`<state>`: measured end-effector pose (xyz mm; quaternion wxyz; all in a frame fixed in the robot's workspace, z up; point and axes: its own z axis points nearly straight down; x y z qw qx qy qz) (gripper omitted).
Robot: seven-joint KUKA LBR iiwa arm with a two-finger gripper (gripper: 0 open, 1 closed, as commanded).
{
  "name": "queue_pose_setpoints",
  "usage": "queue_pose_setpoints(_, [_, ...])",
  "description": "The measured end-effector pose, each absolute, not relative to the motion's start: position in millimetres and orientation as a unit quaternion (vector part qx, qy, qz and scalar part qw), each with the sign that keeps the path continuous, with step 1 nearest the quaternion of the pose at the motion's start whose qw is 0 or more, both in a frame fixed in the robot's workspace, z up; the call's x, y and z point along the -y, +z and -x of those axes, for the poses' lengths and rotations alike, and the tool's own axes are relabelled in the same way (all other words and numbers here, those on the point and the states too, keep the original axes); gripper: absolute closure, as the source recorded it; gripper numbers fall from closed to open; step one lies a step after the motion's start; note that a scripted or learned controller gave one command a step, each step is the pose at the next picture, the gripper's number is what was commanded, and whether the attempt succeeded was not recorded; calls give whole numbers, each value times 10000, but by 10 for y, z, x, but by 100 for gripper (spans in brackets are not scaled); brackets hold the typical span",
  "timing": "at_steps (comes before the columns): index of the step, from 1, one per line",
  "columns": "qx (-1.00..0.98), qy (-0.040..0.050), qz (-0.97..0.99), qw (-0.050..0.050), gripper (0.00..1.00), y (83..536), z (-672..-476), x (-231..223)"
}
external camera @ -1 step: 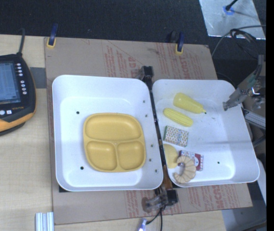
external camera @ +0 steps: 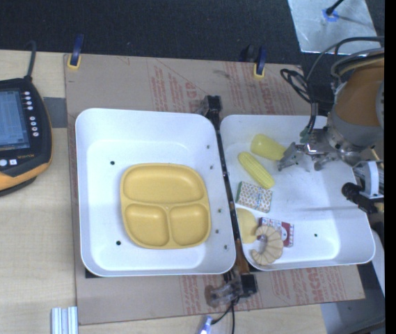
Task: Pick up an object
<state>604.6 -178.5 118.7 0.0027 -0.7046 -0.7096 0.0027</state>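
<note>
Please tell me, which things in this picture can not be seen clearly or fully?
- Tool, camera view: small and dark against the arm, so whether its fingers are open or shut cannot be told.
- Arm: cut off by the right edge.
- Small packet in the right bin: its print is too small to read, and a shell-shaped toy overlaps it.
- Tablet: cut off by the left edge; screen text is blurred.

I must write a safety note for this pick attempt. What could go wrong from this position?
1. The gripper is beside the yellow block, which lies close to the corn cob; a grasp there may catch or push both.
2. The small items crowd the right bin's left side, near the wall, so a push could wedge them there.
</note>
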Motion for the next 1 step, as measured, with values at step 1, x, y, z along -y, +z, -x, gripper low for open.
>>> queue_pose_setpoints(1, [7099, 22, 7043, 13, 0, 923, -6452, 1238])
